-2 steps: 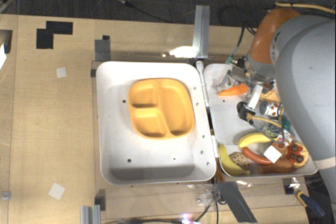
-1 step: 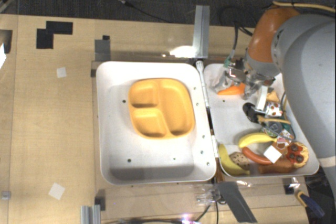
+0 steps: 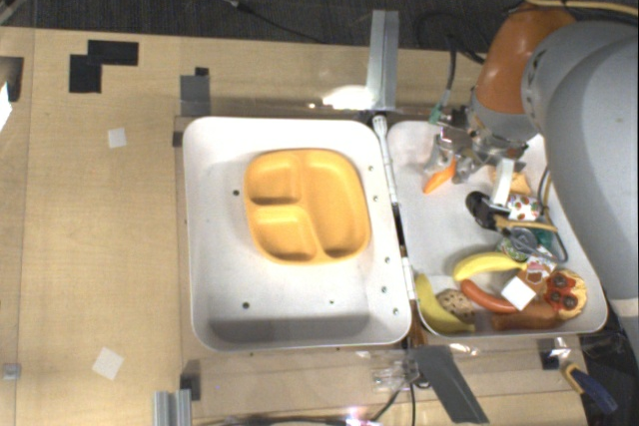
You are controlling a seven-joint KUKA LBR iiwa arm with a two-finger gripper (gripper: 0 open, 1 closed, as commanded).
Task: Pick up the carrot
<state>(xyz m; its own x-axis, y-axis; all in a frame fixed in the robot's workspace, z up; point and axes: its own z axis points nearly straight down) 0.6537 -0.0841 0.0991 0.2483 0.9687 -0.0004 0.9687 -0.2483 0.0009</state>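
The large grey robot arm with its orange band [image 3: 589, 105] runs off the right edge, and its bulk hides the far right corner of the right-hand shallow white bin [image 3: 439, 234]. The metal two-finger gripper [image 3: 454, 158] is too small and blurred to read. The pile of small toy foods [image 3: 519, 289] at the bin's near right overlaps, so several pieces cannot be identified.

Orange carrot [image 3: 438, 180], yellow divided plate [image 3: 303, 205], white bins [image 3: 215, 244].

The tool [image 3: 451, 158] hangs over the right bin [image 3: 429, 244], its fingers touching the carrot [image 3: 437, 180].
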